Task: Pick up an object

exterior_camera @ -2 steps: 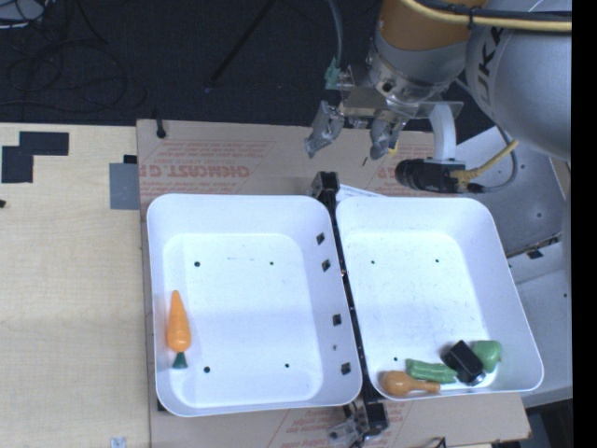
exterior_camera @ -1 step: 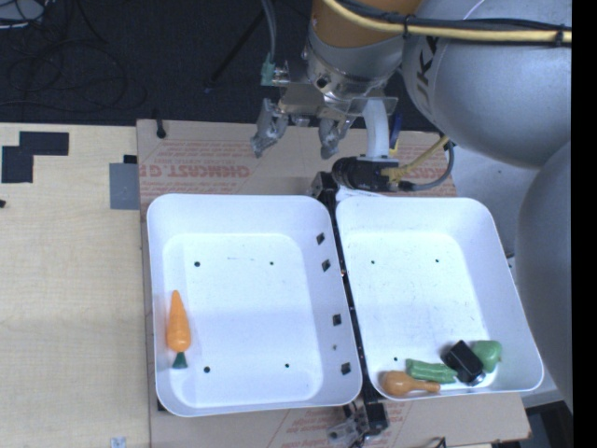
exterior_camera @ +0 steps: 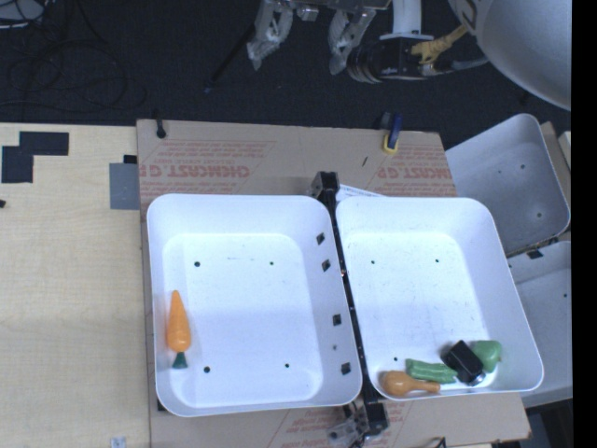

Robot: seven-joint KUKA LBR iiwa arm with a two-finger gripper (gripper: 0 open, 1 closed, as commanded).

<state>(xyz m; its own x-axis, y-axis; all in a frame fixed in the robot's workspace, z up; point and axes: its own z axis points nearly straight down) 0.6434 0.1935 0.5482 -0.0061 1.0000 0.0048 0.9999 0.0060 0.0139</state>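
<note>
Two shallow white plastic bins sit side by side on the surface, the left bin (exterior_camera: 238, 215) and the right bin (exterior_camera: 420, 215) touching along a dark central divider. My gripper (exterior_camera: 308, 35) hangs high at the top of the view, above the dark floor beyond the bins, well apart from everything in them. Its two fingers are spread apart with nothing between them.

In the left bin, a small orange toy carrot with a green stem end (exterior_camera: 177, 328) lies alone near the left wall, towards the near corner, pointing roughly along that wall.

In the right bin, four things crowd the near right corner. An orange pear-shaped toy (exterior_camera: 407, 384) lies against the near wall. Just beside it, a long green vegetable-like toy (exterior_camera: 431, 371) stretches towards a small black block (exterior_camera: 464, 361), which it touches. A rounded light-green piece (exterior_camera: 487, 351) sits just beyond the black block, against the right wall.

Brown printed cardboard (exterior_camera: 280, 161) lies under both bins.
</note>
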